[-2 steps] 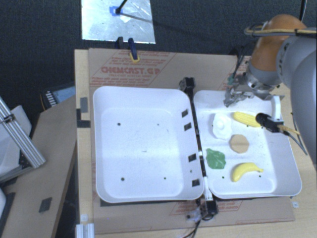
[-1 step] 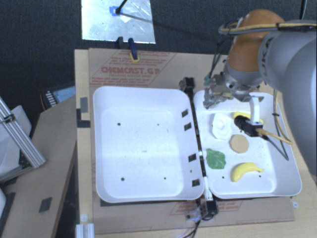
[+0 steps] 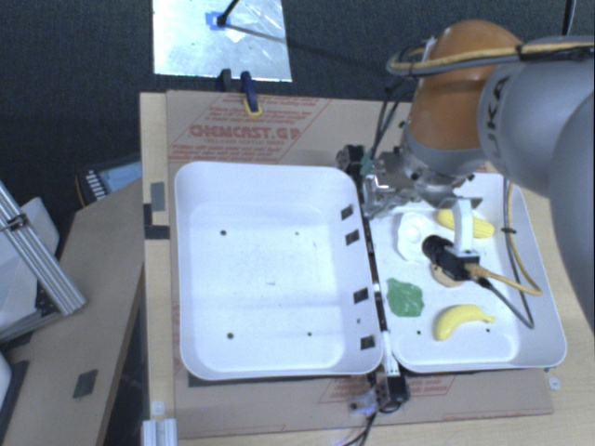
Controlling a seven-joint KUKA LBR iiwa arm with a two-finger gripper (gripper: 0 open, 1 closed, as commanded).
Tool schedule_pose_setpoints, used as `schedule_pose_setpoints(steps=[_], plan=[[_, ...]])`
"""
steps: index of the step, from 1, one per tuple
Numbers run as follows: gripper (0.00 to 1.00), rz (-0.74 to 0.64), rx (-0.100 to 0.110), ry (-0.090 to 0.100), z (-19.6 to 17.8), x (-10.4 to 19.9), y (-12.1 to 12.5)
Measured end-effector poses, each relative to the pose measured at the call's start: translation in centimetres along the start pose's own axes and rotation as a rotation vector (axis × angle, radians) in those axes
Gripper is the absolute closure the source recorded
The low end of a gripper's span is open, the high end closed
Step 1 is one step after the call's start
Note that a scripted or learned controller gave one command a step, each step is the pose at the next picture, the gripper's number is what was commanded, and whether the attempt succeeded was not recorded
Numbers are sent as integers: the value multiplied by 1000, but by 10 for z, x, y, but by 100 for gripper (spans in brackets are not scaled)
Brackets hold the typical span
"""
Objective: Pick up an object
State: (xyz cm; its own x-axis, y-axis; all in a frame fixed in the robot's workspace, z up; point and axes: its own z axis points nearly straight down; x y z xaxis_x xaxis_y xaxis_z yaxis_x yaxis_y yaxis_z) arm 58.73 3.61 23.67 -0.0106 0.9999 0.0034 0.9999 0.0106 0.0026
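Observation:
The right bin (image 3: 535,337) holds a yellow banana (image 3: 461,321) near its front, a flat green piece (image 3: 404,297) by its left wall, a white lump (image 3: 410,235) further back and another yellow item (image 3: 466,222) partly under the wrist. My gripper (image 3: 373,182) hangs low over the bin's back-left corner, next to the divider between the bins and just left of the white lump. The wrist and its orange band cover the back of the bin.
The left bin (image 3: 270,268) lies beside the right one on a cardboard sheet (image 3: 251,124). Black clips (image 3: 353,240) line the joint between the bins. A metal rail (image 3: 37,258) stands off the bench to the left.

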Motion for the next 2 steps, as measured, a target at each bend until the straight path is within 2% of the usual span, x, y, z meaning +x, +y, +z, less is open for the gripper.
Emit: schedule_pose_setpoints(steps=[1,2], plan=[[100,14,-11,-5,-109,-56,-42],[100,1,0,-1,-127,-7,-89]])
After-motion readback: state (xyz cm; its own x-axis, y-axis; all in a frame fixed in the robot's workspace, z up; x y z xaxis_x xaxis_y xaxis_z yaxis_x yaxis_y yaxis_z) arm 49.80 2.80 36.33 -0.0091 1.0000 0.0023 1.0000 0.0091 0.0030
